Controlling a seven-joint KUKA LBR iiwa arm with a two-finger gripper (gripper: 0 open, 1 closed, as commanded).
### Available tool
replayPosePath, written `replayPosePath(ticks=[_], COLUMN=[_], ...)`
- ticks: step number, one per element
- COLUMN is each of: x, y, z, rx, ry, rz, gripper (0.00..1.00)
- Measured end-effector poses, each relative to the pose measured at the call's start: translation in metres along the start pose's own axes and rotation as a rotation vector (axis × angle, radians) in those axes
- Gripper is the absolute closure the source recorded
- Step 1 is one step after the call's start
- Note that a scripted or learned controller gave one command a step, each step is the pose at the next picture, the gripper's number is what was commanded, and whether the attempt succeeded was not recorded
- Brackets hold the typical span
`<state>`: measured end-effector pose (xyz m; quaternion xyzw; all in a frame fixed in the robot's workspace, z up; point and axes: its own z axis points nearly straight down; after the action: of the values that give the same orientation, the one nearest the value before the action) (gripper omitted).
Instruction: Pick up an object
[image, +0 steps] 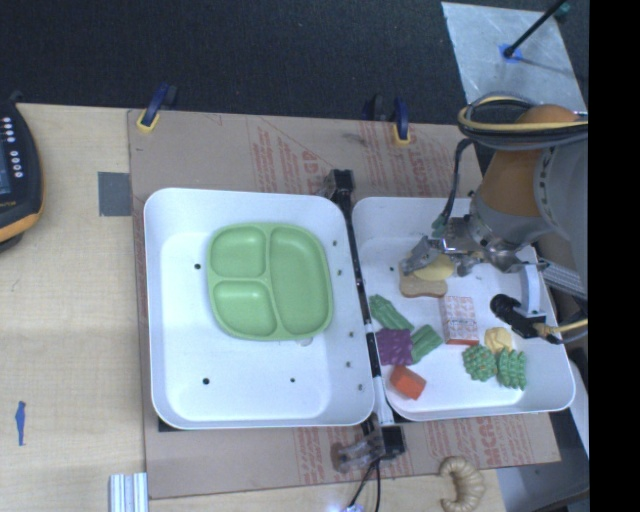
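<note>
**Arm working low in the right bin, over the pale food pieces**

I am watching from the camera above the bench. The grey arm (520, 180) is reaching in from the right, and its gripper (440, 252) is hanging low over the upper part of the right bin (385, 225). The metal fingers (418, 262) are sitting just over a yellow piece (437, 270) and a tan, bread-like piece (422, 287), which are lying together and touching each other. I cannot tell whether the fingers are spread or pressed together, because the wrist is covering them, and I am not seeing any piece clearly between them.

Other toy food is lying in the same bin. A small card with red marks (459, 318) is resting near the middle. Below and to the left of it I am seeing a green piece (389, 313), a purple piece (394, 347) touching a second green strip (426, 341), and a red-orange block (407, 382) close to the front wall. On the right side, two bumpy green pieces (496, 366) are lying side by side, with a small yellow piece (499, 338) just above them.

The left bin (165, 300) is holding a green plate with three compartments (270, 281). A black cable (515, 316) is hanging from the wrist over the right bin.
</note>
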<state>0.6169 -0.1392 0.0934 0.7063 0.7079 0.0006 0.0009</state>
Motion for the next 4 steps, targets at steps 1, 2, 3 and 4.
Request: replayPosePath(ticks=[1, 2, 3, 4], x=[-0.032, -0.017, -0.018, -0.019], y=[0.042, -0.013, 0.013, 0.013], z=[0.0, 0.0, 0.0, -0.012], rx=[-0.001, 0.005, 0.001, 0.006], ry=[-0.001, 0.0, 0.0, 0.0], rz=[-0.004, 0.001, -0.002, -0.005], gripper=[0.0, 0.0, 0.0, 1.0])
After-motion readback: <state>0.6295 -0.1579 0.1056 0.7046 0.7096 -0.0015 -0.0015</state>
